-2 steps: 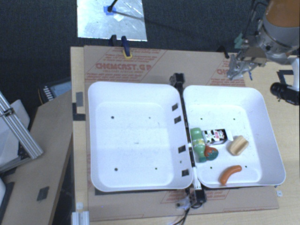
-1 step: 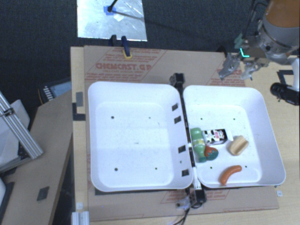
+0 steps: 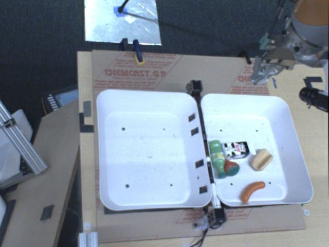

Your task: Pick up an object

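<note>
The right bin (image 3: pixel 277 115) holds several small objects near its front left. A green toy (image 3: pixel 216 155) lies against the divider, with a red and teal piece (image 3: pixel 232 168) beside it. A small black and white packet (image 3: pixel 239 148) sits just behind them. A tan bread-like piece (image 3: pixel 261 159) lies to the right, and an orange sausage (image 3: pixel 252 190) rests near the front wall. My gripper (image 3: pixel 260 75) hangs above the bench behind the right bin's back rim, well away from the objects, with nothing visible between its fingers.
The left bin (image 3: pixel 149 148) sits beside the right one, joined by a black-clipped divider (image 3: pixel 198 133). A shiny metal sheet (image 3: pixel 123 14) lies at the back left. Aluminium framing (image 3: pixel 20 143) stands at the left edge.
</note>
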Motion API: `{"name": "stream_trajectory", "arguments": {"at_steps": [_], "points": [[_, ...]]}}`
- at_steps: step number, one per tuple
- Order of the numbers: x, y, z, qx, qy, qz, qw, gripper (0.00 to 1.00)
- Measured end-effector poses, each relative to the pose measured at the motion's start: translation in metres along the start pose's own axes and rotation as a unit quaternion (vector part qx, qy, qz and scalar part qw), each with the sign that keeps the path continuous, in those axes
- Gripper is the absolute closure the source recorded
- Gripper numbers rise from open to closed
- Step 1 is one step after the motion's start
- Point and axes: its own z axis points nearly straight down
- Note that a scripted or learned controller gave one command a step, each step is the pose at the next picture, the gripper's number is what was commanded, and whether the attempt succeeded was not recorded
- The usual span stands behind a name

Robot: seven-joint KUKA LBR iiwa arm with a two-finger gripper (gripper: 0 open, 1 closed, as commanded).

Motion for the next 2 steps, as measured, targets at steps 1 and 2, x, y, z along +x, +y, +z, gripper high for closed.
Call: {"name": "stream_trajectory", "arguments": {"at_steps": [1, 2], "points": [[0.000, 0.000, 0.000, 0.001, 0.000, 0.000, 1.0000, 0.00], [0.000, 0.001, -0.011, -0.001, -0.001, -0.003, 1.0000, 1.00]]}}
